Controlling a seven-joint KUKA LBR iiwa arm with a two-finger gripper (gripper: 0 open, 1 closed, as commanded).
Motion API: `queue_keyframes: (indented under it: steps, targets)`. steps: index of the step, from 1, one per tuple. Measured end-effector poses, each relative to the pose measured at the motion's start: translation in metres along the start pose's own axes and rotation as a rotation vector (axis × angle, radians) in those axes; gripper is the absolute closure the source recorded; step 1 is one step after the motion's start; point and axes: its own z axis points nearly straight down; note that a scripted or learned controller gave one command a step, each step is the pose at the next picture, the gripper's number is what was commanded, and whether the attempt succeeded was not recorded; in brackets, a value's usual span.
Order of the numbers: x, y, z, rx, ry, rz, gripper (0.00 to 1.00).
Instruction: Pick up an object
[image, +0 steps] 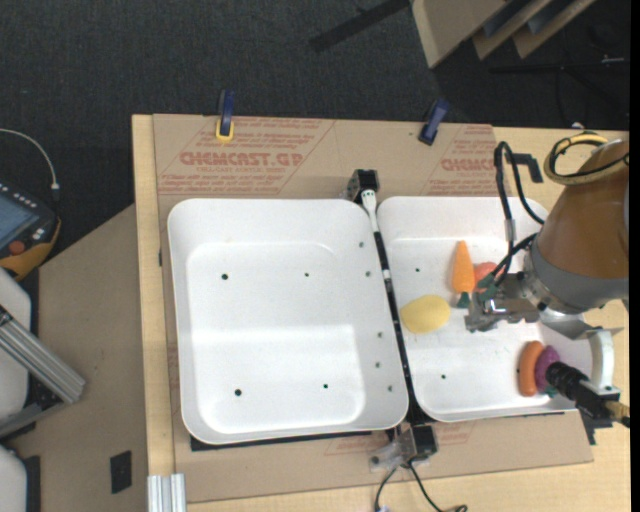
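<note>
Down over the right bin (440, 395) the grey arm (585, 250) reaches in, its gripper (484, 308) hanging low above the white floor. Whether the fingers are apart or together I cannot tell; the dark metal there is too small and cluttered to read, and nothing can be seen between them.

Just to the left of the fingers lies a yellow, lemon-like object (425, 314), resting on the bin floor close to the divider between the two bins. It sits near the fingers but apart from them.

Just above the fingers stands out an orange carrot-shaped object (462, 267), lying lengthwise with its narrow end pointing away from the gripper. Beside it, tucked close against the gripper body, a small pink-red object (484, 270) peeks out, partly hidden by the arm.

Off to the lower right of the fingers, well apart from them, an orange and purple object (533, 367) rests near the bin's right edge, next to a black fitting.

That makes four things in the right bin, all clustered around the gripper's side.

Far to the left of the fingers, the left bin (200, 230) shows its white floor with a few small dark holes. Both bins sit side by side on a brown cardboard sheet (300, 150) covering the worktop, held by a blue clamp (226, 115) at the far edge.
</note>
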Motion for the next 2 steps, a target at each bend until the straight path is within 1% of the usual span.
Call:
queue_keyframes:
  steps: [1,2]
  targets:
    - [0.102,0.019,-0.148,-0.009,0.005,-0.009,1.00]
    - [0.139,0.024,-0.162,0.006,0.001,0.001,1.00]
